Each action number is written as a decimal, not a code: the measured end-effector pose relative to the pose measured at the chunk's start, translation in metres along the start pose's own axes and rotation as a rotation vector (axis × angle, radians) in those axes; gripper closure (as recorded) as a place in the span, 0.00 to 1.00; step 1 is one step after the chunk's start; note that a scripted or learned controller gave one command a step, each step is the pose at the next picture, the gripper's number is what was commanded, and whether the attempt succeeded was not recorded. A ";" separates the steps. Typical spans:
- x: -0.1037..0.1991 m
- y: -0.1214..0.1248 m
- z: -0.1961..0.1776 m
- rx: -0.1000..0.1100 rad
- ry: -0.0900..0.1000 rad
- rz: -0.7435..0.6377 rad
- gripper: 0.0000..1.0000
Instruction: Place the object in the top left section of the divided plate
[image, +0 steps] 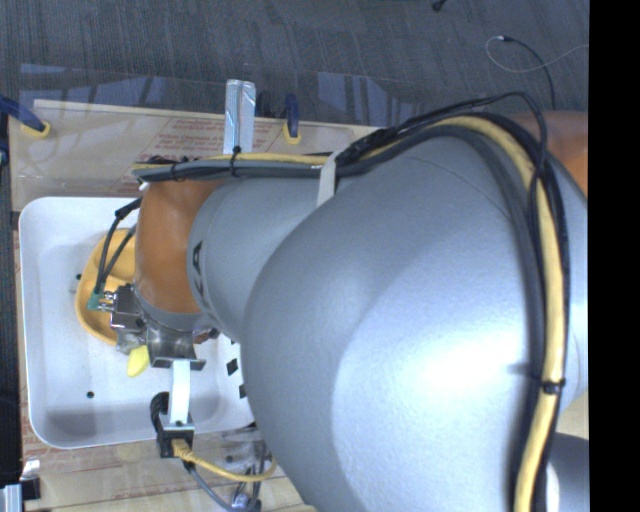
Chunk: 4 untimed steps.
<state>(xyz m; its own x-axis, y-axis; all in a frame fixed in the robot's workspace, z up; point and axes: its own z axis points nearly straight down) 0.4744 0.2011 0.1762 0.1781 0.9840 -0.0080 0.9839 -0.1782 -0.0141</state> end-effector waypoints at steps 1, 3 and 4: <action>-0.018 0.040 -0.133 -0.004 0.002 0.128 1.00; 0.017 -0.004 0.015 -0.001 0.000 -0.034 1.00; 0.016 -0.003 -0.047 -0.004 0.000 -0.129 1.00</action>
